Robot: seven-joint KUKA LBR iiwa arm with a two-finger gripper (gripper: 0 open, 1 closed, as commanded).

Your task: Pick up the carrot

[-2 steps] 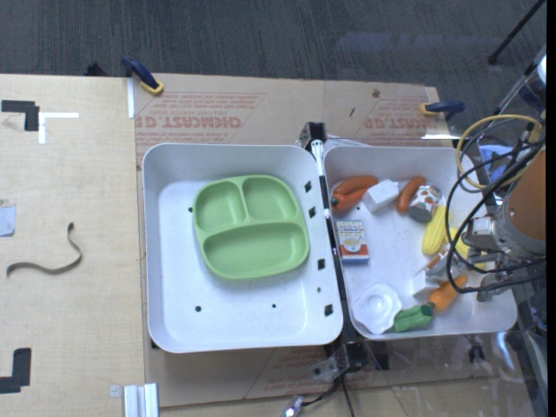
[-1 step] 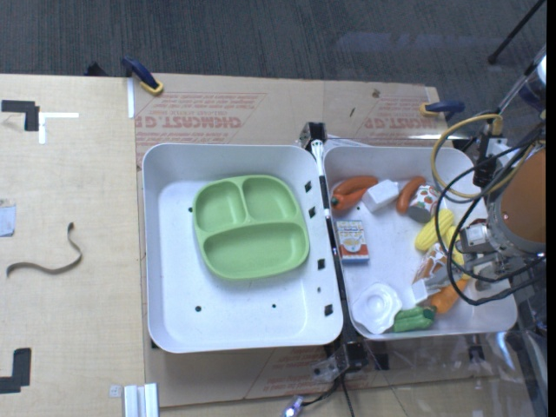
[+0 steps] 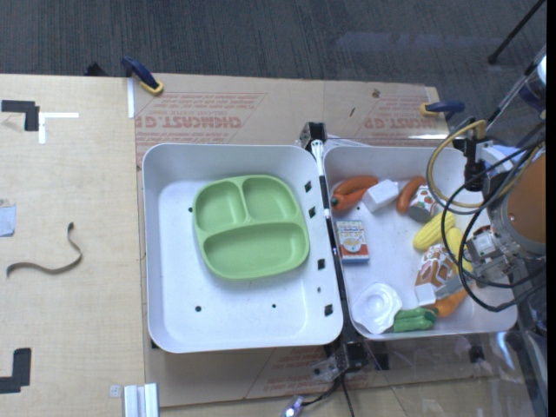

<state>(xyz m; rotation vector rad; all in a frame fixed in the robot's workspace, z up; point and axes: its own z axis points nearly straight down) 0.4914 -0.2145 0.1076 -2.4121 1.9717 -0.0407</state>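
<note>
Cardboard (image 3: 234, 120) under the bins reads "CHEMCAST GP" mirrored; the carrot (image 3: 354, 189) lies in the right bin (image 3: 382, 156); hand's state unclear.

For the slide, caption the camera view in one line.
Green divided plate in the left bin; carrot among toy food in the right bin.

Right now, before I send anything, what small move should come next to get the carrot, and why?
Probably carry the arm leftward across the right bin until it stands above the carrot. The arm sits at the bin's right edge, while the carrot lies by the left wall, beside a white block. Descending from here would likely meet other toys.
</note>
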